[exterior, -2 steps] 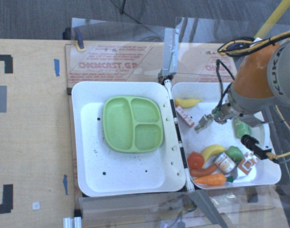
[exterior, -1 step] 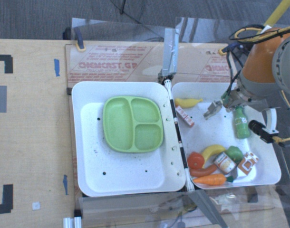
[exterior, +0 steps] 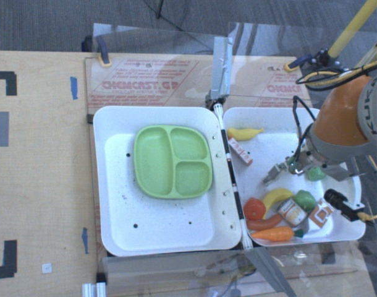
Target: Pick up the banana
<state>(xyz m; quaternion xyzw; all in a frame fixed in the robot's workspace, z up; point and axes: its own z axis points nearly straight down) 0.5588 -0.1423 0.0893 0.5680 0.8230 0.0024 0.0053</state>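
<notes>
Lying untouched in the right bin [exterior: 352,231], lower centre-right of frame: banana [exterior: 276,196], beside the tomato [exterior: 254,209]. Hovering just above it, gripper [exterior: 276,173], jaws gaping and gripping nothing; lowering and grasping remaining.

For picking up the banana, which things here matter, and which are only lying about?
Belong to the job:
curved yellow plastic banana
pincer
right shallow white bin

Lying about:
green three-compartment plate
left shallow white bin
red tomato
orange carrot
yellow pepper-shaped toy
small red box
</notes>
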